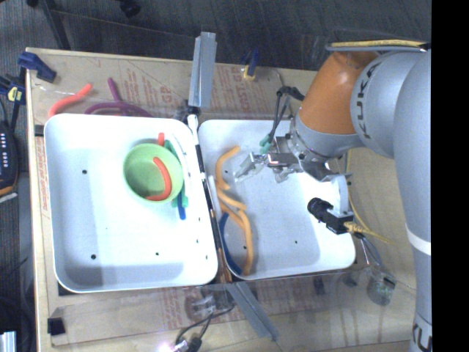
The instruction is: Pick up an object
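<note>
the orange cord (233, 189) lies in the right bin (293, 248), hard against its left wall, curling from near the top corner down toward the bottom edge in loose loops. a blue cord (226, 246) runs alongside its lower stretch, tucked against the same wall. over them, toward the upper middle of that bin, sits the gripper (249, 166), pointing left, its metal fingers (243, 169) spread apart with nothing between them, tips just beside the upper loop of the orange cord, and whether they touch it i cannot tell. behind the gripper the grey arm (396, 86) comes in from the right, orange band (330, 97) above the wrist, with a black part (326, 215) hanging over the bin's right side.

across the divide, the left bin (95, 233) holds a green bowl (150, 171) near its upper right, open side up, with a red-orange curved piece (172, 178) lying along its inner rim. green and blue sticks (182, 196) rest just beside the bowl, close to the bin's right wall.

both bins sit side by side on the tabletop (132, 68). above the left bin, on the bare board, lie an orange piece (69, 100) and a purple cord (117, 107). a grey bar (202, 68) stands at the back edge between the bins, and a blue clamp (250, 61) grips that edge just right of it.
</note>
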Motion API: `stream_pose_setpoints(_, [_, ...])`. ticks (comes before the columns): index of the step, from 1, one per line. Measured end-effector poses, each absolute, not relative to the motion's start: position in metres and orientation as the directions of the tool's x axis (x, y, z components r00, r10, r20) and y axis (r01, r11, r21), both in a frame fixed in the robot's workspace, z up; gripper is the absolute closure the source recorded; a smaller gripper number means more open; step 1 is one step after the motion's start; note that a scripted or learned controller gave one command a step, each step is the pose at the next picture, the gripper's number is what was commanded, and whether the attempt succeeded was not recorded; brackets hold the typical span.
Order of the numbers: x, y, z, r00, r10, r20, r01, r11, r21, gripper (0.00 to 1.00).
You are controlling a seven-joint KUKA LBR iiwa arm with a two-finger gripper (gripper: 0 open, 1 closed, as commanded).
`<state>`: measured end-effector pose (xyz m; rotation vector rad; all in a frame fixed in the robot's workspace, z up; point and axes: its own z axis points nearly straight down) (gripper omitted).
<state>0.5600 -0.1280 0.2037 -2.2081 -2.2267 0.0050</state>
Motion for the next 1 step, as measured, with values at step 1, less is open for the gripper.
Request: stream_pose_setpoints(1, [0.5376,-0.1178,0.1163,-0.093,0.996,0.001,0.996,0.093,-0.006,0.00])
